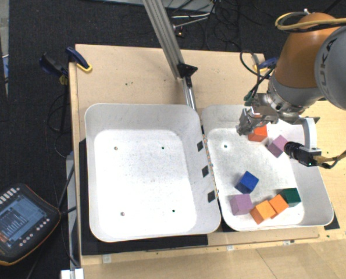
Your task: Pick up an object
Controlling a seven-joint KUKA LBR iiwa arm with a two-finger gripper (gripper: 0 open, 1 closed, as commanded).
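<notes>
With the tool (249, 125) low in the right bin (312, 214), finger state indeterminate, touching or just beside the orange block (258, 134) near the far wall, an off-centre closure could push the block away.

Two bins sit side by side: the left bin (103, 121) at frame centre, the right bin (318, 205) holding blocks (247, 181) at lower right. The gripper (249, 124) hangs over its upper end.
</notes>
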